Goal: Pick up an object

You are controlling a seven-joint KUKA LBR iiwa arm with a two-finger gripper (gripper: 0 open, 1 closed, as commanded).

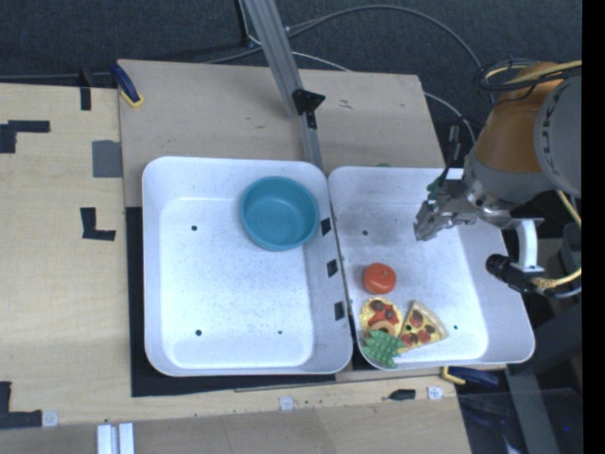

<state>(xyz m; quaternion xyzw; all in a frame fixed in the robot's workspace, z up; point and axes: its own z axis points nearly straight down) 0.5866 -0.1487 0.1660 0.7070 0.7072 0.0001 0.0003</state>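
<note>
Approach stage. The gripper [433, 223] hangs above the right bin [492, 296], apparently narrow and holding nothing, though blurred. Nearest object, a red tomato [380, 277], lies near-left; descent required.

Blue bowl [279, 213], red tomato [380, 277], speckled white bins [236, 348], orange-banded grey arm [515, 145]

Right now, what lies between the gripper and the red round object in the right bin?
Nothing: the camera view shows only bare white bin floor between the gripper and the red round object.
</note>
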